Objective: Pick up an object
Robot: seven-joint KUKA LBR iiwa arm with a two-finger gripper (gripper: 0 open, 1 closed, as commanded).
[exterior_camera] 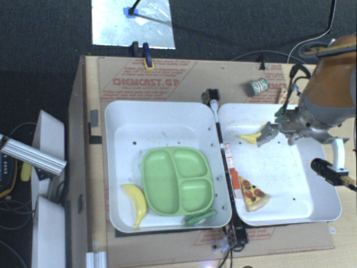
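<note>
Bench [167, 77]: brown board printed with red lettering, carrying two shallow white bins side by side.
Left bin [120, 149]: white, at the 9 o'clock side of the divider between the bins.
Right bin [318, 202]: white, at the 3 o'clock side of the divider.
Arm [333, 88]: grey with an orange band, reaching in from 3 o'clock over the right bin's upper right part.
Green plate [177, 180]: three-compartment tray lying flat in the lower half of the left bin.
Gripper [268, 134]: low over the upper left part of the right bin, its tip touching or just beside the small banana's right end. Finger state: cannot tell; no object is visibly between the fingers.
Large banana [136, 203]: yellow, in the left bin at 8 o'clock of the green plate, touching its edge.
Pizza slice [254, 195]: toy wedge with red toppings, in the right bin's lower left part, well apart from the gripper at its 6 o'clock.
Green piece [199, 217]: slim green object at 6 o'clock of the green plate, against the left bin's lower wall.
Small banana [250, 138]: yellow, in the right bin's upper left part, at 9 o'clock of the gripper.
Small can [257, 86]: green and white, lying on the bench at 12 o'clock of the right bin.
</note>
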